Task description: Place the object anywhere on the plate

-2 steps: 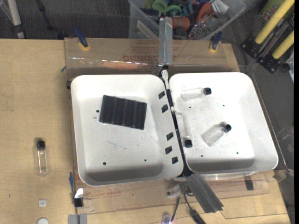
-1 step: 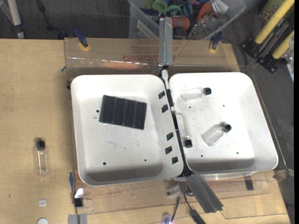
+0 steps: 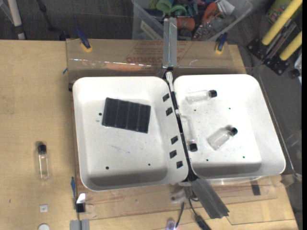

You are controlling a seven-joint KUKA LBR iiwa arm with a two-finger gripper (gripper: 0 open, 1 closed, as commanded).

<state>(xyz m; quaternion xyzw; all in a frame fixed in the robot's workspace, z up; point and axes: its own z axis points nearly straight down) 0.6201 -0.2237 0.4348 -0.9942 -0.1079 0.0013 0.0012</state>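
Note:
A black ribbed rectangular plate point(image 3: 126, 114) lies flat in the upper left part of the left bin point(image 3: 129, 157). Three clear vials with black caps lie in the right bin point(image 3: 244, 104). One vial point(image 3: 201, 96) lies near the bin's back. A second vial point(image 3: 222, 136) rests near its middle. The third vial point(image 3: 187, 134) lies along the bin's left wall, beside the divider.
Another clear vial point(image 3: 43, 160) lies on the wooden bench left of the bins. A clear box of coloured items point(image 3: 192, 6) stands behind the bins. Yellow tubes point(image 3: 288, 13) sit at the back right. Clamps and cables sit at the bins' front edge.

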